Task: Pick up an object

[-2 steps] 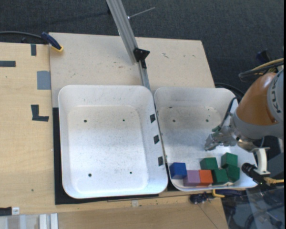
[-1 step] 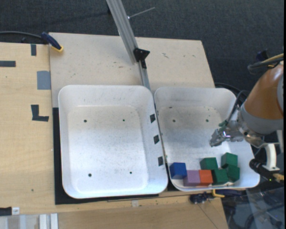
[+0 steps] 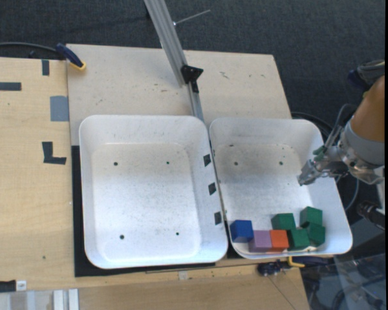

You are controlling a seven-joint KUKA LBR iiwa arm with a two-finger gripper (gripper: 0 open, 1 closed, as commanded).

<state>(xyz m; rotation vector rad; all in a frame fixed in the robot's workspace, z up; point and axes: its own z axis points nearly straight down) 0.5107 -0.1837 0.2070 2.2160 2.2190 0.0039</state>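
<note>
Blocks (image 3: 281,232) clustered along bin (image 3: 271,137) front

Gripper (image 3: 308,175) over right bin (image 3: 262,137), near its right wall, nothing visible between fingers. Blocks clustered in bin's near corner: blue (image 3: 241,230), purple (image 3: 262,239), orange (image 3: 279,239), several green (image 3: 304,228). Left bin (image 3: 142,126) alongside.

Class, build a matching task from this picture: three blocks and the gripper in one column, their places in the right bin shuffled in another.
1 blue block
2 purple block
3 orange block
4 gripper

A by the right rim
B between blue and orange
C leftmost in the row
D beside the green blocks

Pairs: 1-C, 2-B, 3-D, 4-A
</note>
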